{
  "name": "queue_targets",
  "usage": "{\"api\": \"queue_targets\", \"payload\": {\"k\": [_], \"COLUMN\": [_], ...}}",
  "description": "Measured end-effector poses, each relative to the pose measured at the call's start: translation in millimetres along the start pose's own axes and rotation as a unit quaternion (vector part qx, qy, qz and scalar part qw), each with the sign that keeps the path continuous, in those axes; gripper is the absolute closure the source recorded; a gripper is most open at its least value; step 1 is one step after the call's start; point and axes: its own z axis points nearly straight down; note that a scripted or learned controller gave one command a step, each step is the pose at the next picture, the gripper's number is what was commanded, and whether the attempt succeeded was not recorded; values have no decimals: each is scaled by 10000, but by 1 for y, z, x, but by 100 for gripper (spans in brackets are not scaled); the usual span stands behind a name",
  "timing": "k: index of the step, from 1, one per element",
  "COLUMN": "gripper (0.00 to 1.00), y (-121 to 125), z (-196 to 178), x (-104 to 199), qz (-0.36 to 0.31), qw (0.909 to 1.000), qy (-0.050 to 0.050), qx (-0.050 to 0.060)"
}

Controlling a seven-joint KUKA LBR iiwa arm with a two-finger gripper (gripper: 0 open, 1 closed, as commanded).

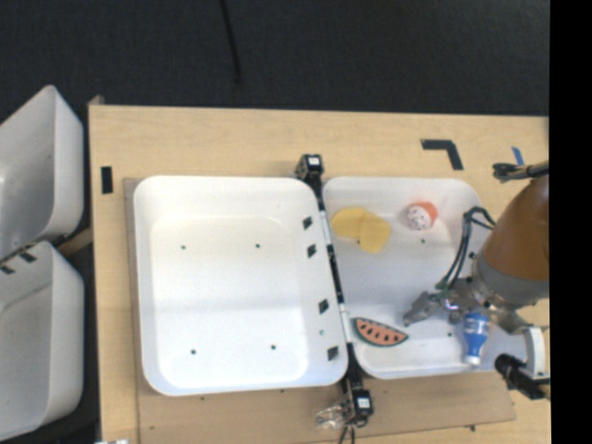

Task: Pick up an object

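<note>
The right bin (388,363) holds a watermelon slice (380,332) near its front left, a yellow flat piece (362,228) at the back left, and a small white-and-orange ball (420,215) at the back. A blue-and-white bottle-like object (474,335) lies at the front right, beside the arm's wrist. The gripper (427,307) hangs low over the bin's front middle, just right of and above the watermelon slice. A grey finger (416,310) points left toward the slice. Nothing shows between the fingers.
The left bin (148,276) sits beside the right one, with a black divider strip (326,266) between them. The arm's orange band (524,234) looms over the right bin's right edge. White containers (32,248) stand off the bench at the left.
</note>
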Motion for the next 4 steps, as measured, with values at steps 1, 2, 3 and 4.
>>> {"api": "queue_targets", "payload": {"k": [1, 2, 3, 4], "gripper": [0, 0, 0, 0], "y": [64, 2, 59, 85], "z": [-2, 0, -2, -142], "x": [4, -31, -39, -18], "qz": [-52, -5, -51, -62], "qw": [10000, 10000, 10000, 9999], "qy": [-12, -13, -17, -34], "qx": [-68, -26, -70, -137]}}
